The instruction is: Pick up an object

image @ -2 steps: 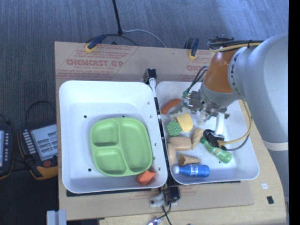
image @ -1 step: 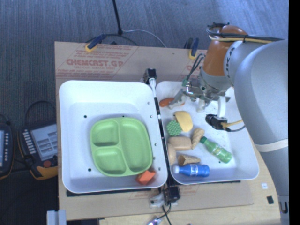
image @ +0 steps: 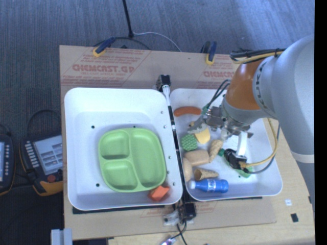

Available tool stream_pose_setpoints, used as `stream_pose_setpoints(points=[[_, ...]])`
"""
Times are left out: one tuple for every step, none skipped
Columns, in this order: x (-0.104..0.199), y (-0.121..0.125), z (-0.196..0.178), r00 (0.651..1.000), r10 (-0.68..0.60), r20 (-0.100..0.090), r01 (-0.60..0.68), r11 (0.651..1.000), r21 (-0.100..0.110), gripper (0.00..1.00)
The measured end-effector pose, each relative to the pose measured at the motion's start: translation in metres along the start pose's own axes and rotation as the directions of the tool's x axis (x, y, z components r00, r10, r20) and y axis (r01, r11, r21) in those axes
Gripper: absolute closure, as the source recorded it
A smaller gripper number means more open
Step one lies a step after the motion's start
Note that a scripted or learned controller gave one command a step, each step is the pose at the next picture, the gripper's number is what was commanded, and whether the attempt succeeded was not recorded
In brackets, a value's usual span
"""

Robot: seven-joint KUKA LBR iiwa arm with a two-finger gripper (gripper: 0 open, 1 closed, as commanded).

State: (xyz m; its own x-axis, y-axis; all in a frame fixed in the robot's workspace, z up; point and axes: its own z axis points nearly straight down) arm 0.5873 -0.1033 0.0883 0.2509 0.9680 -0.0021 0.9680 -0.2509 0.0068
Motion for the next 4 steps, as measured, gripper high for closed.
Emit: stream_pose_setpoints(points=[[0.022, 0.061, 0.001, 1.000, -0.009, 0.005, 0.009, 1.000, 0.025, 0.00], [-0.056, 0.083, -0.036, 0.995, 0.096, 0.001, -0.096, 0.995, 0.007, 0.00], [0.000, 0.058, -0.001, 0.993, 0.122, 0.000, -0.122, 0.993, 0.006, 0.00], [0.002, 0.005, 0.000, 0.998, 0.070, 0.000, -0.070, 0.998, -0.002, 0.00]])
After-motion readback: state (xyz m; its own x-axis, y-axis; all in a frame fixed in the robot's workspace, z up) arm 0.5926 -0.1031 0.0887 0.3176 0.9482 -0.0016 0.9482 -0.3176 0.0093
